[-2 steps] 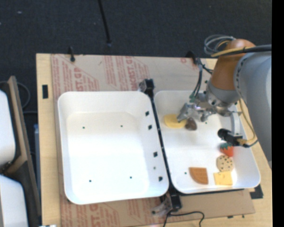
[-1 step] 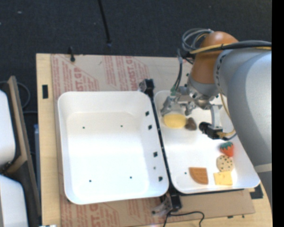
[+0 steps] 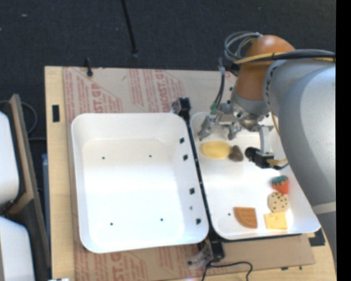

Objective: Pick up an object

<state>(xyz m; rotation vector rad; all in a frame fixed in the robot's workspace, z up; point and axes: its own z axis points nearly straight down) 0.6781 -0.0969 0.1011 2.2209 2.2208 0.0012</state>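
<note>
Yellow lemon-shaped piece (image 3: 215, 150) in right bin (image 3: 234, 227) | my gripper (image 3: 217, 129) just above it, fingers spread, grasping nothing | brown lump (image 3: 237, 153) touching the yellow piece's right end

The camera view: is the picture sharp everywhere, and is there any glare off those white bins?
Camera view: soft throughout, the small food pieces lack fine detail; the left bin looks bright and nearly washed out, with no sharp hotspot; the arm shades the right bin's far end.
</note>
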